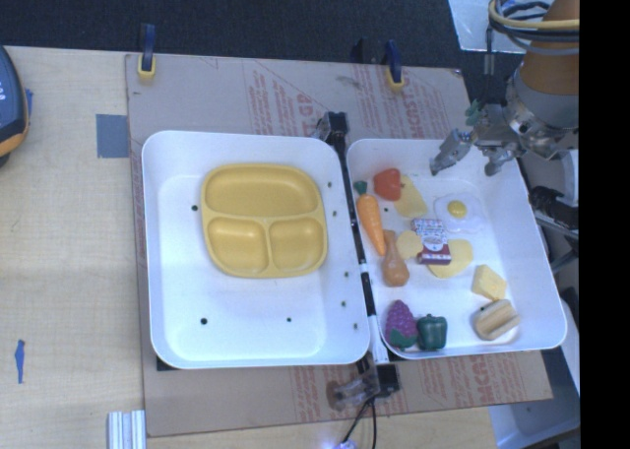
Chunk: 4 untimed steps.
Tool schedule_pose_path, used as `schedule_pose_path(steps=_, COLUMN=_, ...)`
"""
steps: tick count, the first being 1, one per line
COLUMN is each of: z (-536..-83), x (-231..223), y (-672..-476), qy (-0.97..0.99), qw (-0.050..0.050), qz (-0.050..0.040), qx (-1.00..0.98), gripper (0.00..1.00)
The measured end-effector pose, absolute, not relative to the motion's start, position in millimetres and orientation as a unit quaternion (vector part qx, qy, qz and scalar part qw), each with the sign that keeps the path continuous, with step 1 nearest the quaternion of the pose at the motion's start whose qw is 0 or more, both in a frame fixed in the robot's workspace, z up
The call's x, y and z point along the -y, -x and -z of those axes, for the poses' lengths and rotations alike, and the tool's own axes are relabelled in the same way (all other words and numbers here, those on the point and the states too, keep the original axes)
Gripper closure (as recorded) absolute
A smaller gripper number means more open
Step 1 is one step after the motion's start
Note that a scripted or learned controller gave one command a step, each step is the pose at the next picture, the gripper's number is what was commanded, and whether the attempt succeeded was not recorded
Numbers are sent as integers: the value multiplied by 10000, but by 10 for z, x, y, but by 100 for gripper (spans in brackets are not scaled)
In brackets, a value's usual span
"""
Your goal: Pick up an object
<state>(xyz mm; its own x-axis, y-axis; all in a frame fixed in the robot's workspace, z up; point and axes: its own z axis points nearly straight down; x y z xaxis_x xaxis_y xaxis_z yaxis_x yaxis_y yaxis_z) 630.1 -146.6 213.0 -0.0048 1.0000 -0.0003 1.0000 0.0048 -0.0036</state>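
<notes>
Over the right bin's (547, 270) far corner, the gripper (472, 155) hovers.
Its fingers stand apart, holding nothing, above the fried egg (456, 209).

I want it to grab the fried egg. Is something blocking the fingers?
Nothing visible blocks it. The gripper hovers over the right white bin's far end, and the white-and-yellow toy fried egg lies just below it, uncovered.

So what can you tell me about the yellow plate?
The yellow plate looks like smooth plastic, a rounded rectangle split into three sections: one wide one along the far side and two smaller ones along the near side. All three look bare. It lies flat, right side up, turned slightly askew, in the far half of the left white bin, and touches nothing but the bin's floor.
</notes>
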Motion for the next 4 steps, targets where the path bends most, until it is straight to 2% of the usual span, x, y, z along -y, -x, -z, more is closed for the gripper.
schedule_pose_path(steps=1, z=-885, x=1106, y=-5959, qy=7046, qw=-8, qz=-20, qx=7096, gripper=0)
schedule_pose_path(steps=2, z=-937, x=953, y=-6344, qy=7054, qw=-29, qz=-23, qx=7088, gripper=0)
schedule_pose_path(steps=3, z=-1063, x=975, y=-6579, qy=7047, qw=-8, qz=3, qx=7096, gripper=0)
schedule_pose_path(steps=4, z=-917, x=982, y=-6561, qy=7044, qw=18, qz=-19, qx=7098, gripper=0)
